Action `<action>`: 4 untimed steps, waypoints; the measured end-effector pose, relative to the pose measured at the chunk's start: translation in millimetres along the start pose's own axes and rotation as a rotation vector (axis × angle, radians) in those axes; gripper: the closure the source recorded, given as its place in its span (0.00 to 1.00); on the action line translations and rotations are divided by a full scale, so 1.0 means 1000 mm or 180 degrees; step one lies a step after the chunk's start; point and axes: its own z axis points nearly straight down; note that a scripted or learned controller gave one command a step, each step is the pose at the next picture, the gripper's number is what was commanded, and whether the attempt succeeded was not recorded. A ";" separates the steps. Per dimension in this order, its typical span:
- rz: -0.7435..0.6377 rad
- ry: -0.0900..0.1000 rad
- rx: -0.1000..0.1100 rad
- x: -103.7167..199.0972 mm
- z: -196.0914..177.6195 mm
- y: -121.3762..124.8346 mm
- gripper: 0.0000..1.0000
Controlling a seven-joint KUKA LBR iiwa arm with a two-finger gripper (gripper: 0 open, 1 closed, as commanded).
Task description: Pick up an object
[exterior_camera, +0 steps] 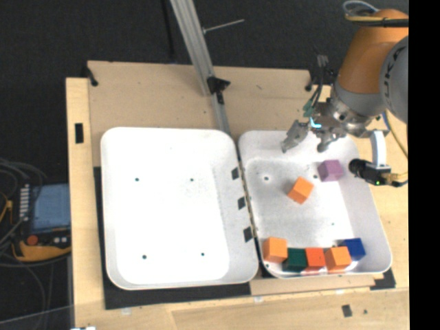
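My gripper (307, 141) hangs over the far edge of the right bin (268, 158), its two fingers spread apart with nothing between them. An orange cube (300, 190) lies tilted near the middle of that bin, below and slightly left of the gripper. A purple cube (331, 170) rests just to the right, close under the wrist. Along the near wall sit an orange block (276, 249), a dark green block (296, 259), two more orange blocks (315, 257) (337, 258) and a blue block (354, 248).
The left bin (168, 205) lies beside the right one, joined by dark clips (241, 203). A slanted metal rail (197, 47) rises from the back of the bench. Cables and a blue box (48, 208) sit off the bench at left.
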 end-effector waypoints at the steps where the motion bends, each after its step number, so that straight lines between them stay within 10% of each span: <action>1: -0.0005 -0.0006 -0.0015 0.000 -0.003 0.001 0.00; 3: 0.0006 -0.0011 0.0004 0.002 0.121 0.001 0.00; 4: 0.0011 -0.0012 -0.0013 0.001 0.124 0.001 0.00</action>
